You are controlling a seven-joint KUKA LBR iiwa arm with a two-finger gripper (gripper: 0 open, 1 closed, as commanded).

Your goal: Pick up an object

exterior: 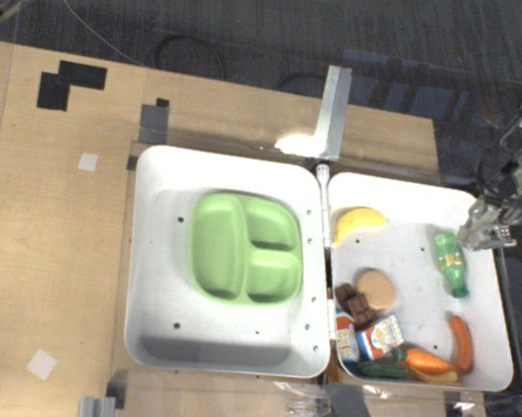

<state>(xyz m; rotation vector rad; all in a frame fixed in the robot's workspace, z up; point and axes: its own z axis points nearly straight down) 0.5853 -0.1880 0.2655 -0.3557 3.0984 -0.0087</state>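
Observation:
The right bin [423, 199] holds several items: a green bottle [450, 262], a yellow banana-like piece [360, 224], a round brown bun [376, 289], a dark chocolate piece [353, 306], a red and white carton [379, 335], an orange carrot [431, 363], a green vegetable [381, 369] and a reddish sausage [460, 342]. My gripper [487, 227] hangs over the bin's far right corner, just up and right of the green bottle. Nothing is seen held in it.
The left bin [158, 237] holds a green divided plate [245, 246]. A metal post [333, 117] stands behind the wall between the bins. Most items crowd the right bin's near edge; its middle floor [413, 278] is bare.

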